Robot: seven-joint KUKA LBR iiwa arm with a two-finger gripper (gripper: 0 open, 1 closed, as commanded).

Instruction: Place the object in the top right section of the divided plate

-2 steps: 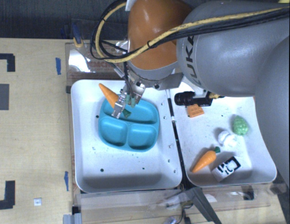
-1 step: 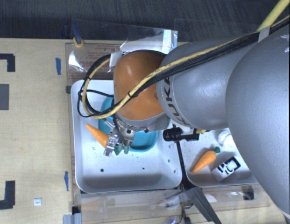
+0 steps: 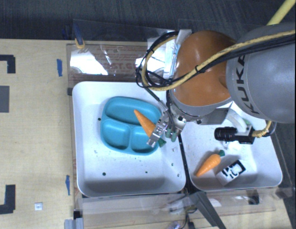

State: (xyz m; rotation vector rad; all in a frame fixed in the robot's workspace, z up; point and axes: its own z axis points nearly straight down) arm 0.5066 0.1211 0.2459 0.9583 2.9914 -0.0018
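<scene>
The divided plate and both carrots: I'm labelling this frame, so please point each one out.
divided plate (image 3: 120,123), camera view, on its large left section.
carrot over the plate (image 3: 144,121), camera view, mid-body.
carrot in the right bin (image 3: 209,164), camera view, mid-body.

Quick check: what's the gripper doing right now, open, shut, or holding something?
Gripper: shut on a carrot, held over the right side of the blue divided plate in the left bin.

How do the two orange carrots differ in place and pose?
The carrot by the gripper lies over the blue divided plate in the left bin; the other carrot lies on the right bin's floor. The first points up-left, the second down-left. Both are orange and tapered.
</scene>
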